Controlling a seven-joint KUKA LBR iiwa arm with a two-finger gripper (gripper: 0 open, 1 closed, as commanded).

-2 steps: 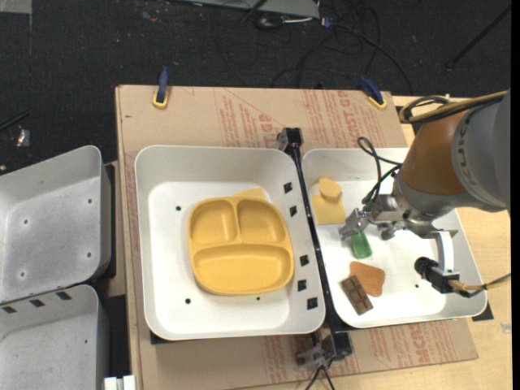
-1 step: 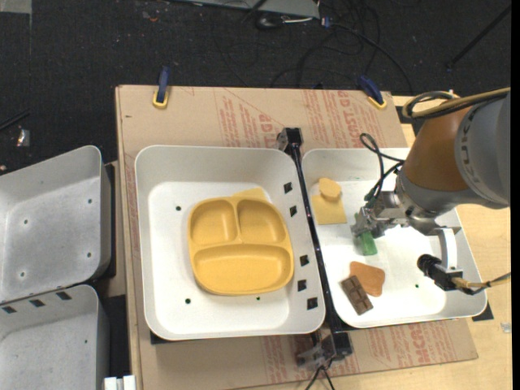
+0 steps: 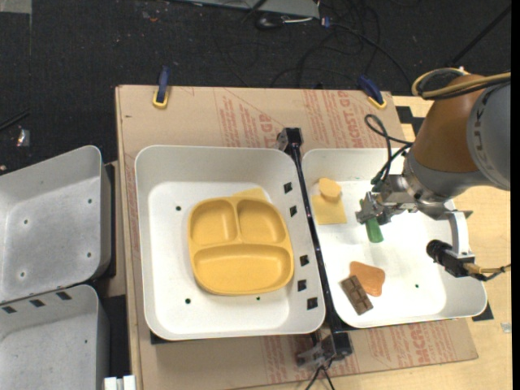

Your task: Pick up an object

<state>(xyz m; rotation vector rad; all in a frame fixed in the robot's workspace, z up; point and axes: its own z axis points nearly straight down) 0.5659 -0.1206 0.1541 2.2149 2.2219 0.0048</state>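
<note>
Gripper point(image 3: 372, 215): hanging low over the right bin point(image 3: 455, 299), just above the bin floor. Opening of the gripper: not possible to tell from this slanted view. Green cylinder point(image 3: 374, 231): showing directly beneath the gripper, upright or nearly so, touching or almost touching it; whether actually being clamped, not possible to tell.

Also lying in the right bin: yellow block point(image 3: 328, 202) with a round knob on top, near the divider, to the camera's left of the gripper; orange wedge point(image 3: 370, 276) nearer the camera; brown bar point(image 3: 356, 292) touching the wedge's lower left edge.

Left bin point(image 3: 162, 299): holding a yellow divided tray point(image 3: 240, 246), well apart from the gripper.

Tabletop point(image 3: 211, 108): cardboard-covered, carrying both bins.

Handling note, as judgement: green cylinder looking like the chosen object. Centring over its top, closing squarely across its round sides, then lifting straight up, avoiding any sideways drag that could be tipping it out of the grasp or nudging the yellow block.
</note>
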